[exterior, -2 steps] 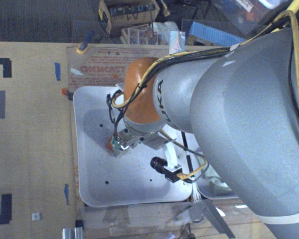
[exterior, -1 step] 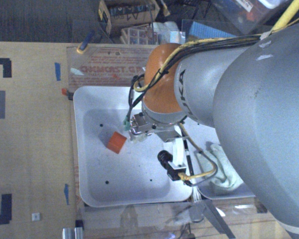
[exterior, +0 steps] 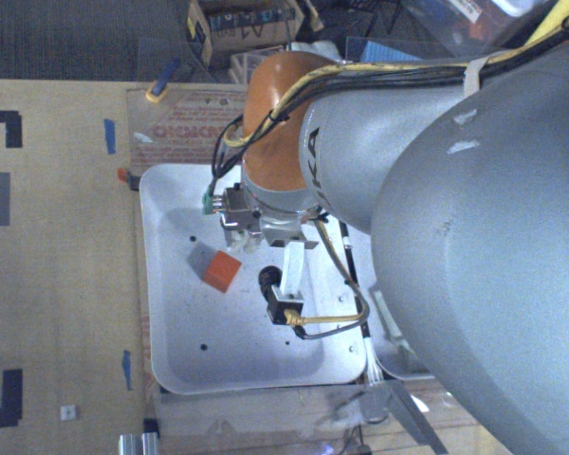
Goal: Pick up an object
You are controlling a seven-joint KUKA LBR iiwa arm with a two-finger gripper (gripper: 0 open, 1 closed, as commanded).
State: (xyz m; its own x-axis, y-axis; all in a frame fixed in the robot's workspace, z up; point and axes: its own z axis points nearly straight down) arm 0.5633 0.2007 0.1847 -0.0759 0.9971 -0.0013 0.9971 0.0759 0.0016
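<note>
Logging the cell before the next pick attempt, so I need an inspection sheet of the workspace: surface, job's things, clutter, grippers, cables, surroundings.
Surface: white bin resting on a pale wooden bench.
Job's things: one orange block lying on the bin floor, left of the bin's middle.
Clutter: a few small dark specks on the bin floor, too small to identify.
Grippers: gripper over the bin, just up and right of the orange block in the picture; contact cannot be told.
Cables: yellow and black cable bundle running along the arm.
Surroundings: cardboard box beyond the bench; blue tape strips and black tape marks on the bench top.
</note>
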